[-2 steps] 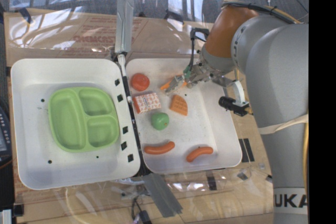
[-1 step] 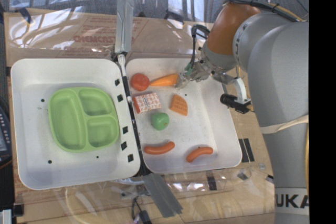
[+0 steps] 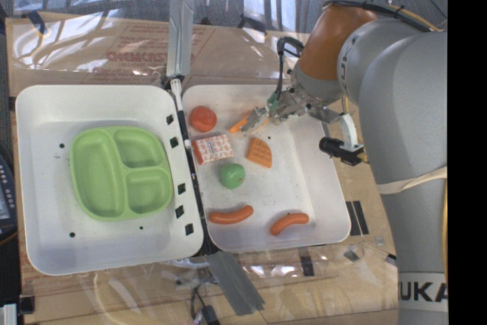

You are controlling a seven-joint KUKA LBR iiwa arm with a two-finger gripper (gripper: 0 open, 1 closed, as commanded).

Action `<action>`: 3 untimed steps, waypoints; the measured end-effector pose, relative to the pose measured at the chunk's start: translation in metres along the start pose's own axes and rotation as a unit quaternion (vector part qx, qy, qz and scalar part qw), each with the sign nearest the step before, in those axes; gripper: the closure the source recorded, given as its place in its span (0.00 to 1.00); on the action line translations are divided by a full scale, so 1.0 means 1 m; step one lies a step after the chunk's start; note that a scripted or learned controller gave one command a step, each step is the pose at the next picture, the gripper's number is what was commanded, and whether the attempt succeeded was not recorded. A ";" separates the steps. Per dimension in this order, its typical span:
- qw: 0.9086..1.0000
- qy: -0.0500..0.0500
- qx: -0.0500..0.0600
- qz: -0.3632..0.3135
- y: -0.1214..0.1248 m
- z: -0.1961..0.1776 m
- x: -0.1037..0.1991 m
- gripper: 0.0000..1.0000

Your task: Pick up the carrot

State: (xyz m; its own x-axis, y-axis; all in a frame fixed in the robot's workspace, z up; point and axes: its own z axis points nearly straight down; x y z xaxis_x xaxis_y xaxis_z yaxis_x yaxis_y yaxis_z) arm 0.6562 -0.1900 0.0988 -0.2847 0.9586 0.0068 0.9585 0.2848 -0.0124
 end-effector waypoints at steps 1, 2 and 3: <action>0.999 -0.001 0.003 -0.044 0.011 0.011 0.050 0.00; 1.000 -0.007 -0.001 0.030 0.019 0.008 0.067 0.00; 0.951 -0.001 -0.003 0.308 0.021 0.009 0.071 0.00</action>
State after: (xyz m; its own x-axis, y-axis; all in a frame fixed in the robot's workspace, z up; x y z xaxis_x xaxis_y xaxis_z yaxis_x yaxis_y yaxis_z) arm 0.6559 -0.1158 0.0900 0.3316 0.9434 -0.0011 0.9434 -0.3316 -0.0070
